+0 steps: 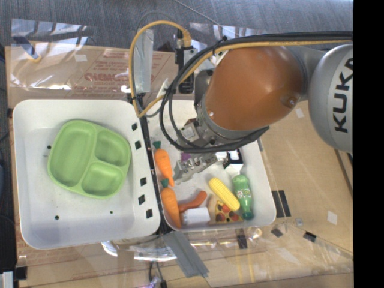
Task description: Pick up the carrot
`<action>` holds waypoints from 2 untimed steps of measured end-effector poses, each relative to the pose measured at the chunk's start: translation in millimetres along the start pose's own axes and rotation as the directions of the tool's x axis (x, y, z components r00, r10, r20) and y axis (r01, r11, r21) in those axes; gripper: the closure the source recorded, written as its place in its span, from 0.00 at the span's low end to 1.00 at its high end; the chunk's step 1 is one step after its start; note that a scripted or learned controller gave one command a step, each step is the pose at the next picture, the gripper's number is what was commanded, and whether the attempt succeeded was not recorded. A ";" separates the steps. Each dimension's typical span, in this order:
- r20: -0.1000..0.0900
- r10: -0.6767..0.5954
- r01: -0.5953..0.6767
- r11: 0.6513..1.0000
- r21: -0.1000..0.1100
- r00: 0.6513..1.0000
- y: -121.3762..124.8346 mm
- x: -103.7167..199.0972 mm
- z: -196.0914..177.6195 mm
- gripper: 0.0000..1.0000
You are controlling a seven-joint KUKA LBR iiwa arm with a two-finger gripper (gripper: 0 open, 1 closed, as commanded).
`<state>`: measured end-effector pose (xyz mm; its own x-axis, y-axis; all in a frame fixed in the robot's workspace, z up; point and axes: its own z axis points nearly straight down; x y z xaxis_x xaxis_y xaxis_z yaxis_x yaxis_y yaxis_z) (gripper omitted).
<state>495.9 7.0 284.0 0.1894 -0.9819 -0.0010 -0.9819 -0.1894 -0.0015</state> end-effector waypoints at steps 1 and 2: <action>0.005 -0.394 0.394 0.919 -0.007 0.919 2.7 -14.1 94.5 1.00; 0.003 -0.583 0.583 0.813 -0.002 0.813 -28.6 -60.5 92.9 1.00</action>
<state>512.6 71.9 191.2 0.7262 -0.6875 -0.0026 -0.6875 -0.7262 -0.0002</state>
